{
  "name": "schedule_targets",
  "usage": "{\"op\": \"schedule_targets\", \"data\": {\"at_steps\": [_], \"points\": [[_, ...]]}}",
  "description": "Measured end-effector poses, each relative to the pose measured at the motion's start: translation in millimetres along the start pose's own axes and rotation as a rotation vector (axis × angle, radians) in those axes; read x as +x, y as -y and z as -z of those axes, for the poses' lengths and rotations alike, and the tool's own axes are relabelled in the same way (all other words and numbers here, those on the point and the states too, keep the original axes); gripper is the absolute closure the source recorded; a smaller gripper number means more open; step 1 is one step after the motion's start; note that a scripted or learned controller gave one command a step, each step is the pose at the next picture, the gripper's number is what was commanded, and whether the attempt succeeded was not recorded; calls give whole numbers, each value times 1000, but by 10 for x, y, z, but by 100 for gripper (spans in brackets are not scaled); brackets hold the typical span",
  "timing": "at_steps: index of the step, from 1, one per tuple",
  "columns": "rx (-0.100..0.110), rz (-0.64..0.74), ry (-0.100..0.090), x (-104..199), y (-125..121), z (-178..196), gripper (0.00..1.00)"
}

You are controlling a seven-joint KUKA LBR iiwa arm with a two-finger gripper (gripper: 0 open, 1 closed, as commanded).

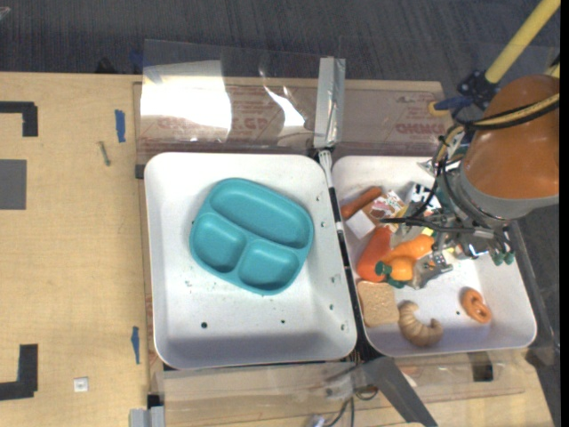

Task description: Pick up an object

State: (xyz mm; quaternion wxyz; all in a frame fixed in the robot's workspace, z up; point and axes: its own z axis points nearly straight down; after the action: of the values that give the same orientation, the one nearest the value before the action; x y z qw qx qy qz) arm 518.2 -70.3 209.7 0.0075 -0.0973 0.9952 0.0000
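Observation:
The right bin (507,327) holds several toy foods. An orange carrot (375,245) with green leaves lies at its left, with a small orange fruit (402,271) just below it. My gripper (433,261) is low in the middle of this bin, right against the fruit and the pile of orange pieces. The arm's grey wrist and orange band (516,140) rise above it and hide the bin's upper right part. I see nothing clearly held.
A tan croissant (420,321), a pretzel (476,306) and a bread slice (378,302) lie near the right bin's front. A brown sausage (360,201) and a white packet (386,207) sit at its back. The left bin (178,327) bears a teal divided plate (252,234).

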Motion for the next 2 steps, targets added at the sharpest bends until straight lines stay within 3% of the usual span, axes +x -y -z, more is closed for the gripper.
{"op": "schedule_targets", "data": {"at_steps": [1, 2], "points": [[-2, -70, -11, 216, -358, -92, 100], [-3, 8, -7, -27, -1032, 174, 100]]}}
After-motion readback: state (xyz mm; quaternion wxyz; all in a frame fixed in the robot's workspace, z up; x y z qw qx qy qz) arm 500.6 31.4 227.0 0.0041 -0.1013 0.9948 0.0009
